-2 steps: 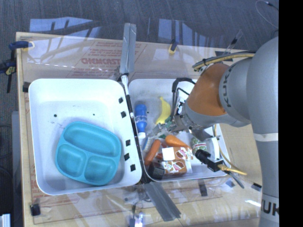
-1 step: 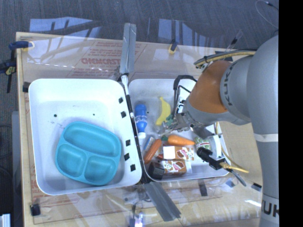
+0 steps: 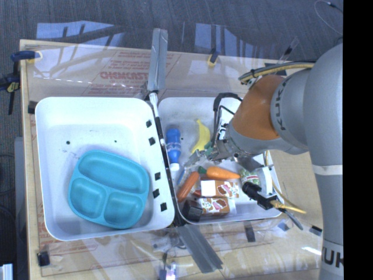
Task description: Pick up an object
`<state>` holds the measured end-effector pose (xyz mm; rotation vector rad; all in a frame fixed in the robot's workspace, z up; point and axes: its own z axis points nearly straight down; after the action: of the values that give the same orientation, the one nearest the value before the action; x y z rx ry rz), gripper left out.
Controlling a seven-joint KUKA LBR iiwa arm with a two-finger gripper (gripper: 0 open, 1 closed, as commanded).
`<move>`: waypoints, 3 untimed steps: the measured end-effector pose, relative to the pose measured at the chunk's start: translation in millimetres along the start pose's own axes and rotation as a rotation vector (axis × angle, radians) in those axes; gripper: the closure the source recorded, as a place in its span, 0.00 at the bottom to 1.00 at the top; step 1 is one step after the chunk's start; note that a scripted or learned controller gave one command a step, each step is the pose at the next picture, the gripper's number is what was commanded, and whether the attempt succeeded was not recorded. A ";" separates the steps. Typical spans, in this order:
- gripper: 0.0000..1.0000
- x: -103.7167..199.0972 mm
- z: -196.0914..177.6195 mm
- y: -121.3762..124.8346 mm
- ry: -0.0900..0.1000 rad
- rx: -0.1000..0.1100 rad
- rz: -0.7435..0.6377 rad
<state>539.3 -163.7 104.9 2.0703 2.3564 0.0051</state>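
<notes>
My gripper (image 3: 206, 154) hangs low inside the right bin (image 3: 185, 107), under the orange wrist band. It sits just below a yellow banana (image 3: 202, 135) and just above an orange carrot (image 3: 224, 172). A blue and white bottle (image 3: 173, 144) lies against the bin's left wall, to the gripper's left. A second orange carrot (image 3: 187, 185) lies slanted near the front left. Beside it rests a brown, red and white food packet (image 3: 213, 196). The wrist hides part of the bin's right half.
The left bin (image 3: 87, 112) holds a light blue compartment plate (image 3: 109, 188) at its front. A divider with black clips (image 3: 157, 156) separates the two bins. The grey arm (image 3: 317, 127) covers the right side of the bench.
</notes>
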 end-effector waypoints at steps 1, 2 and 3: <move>0.00 20.3 9.1 8.6 -0.016 0.000 0.031; 0.00 2.3 13.2 52.4 0.000 0.006 0.171; 1.00 3.0 3.5 53.2 0.001 0.007 0.166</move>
<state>591.7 -153.9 101.7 2.2628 2.1805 -0.0010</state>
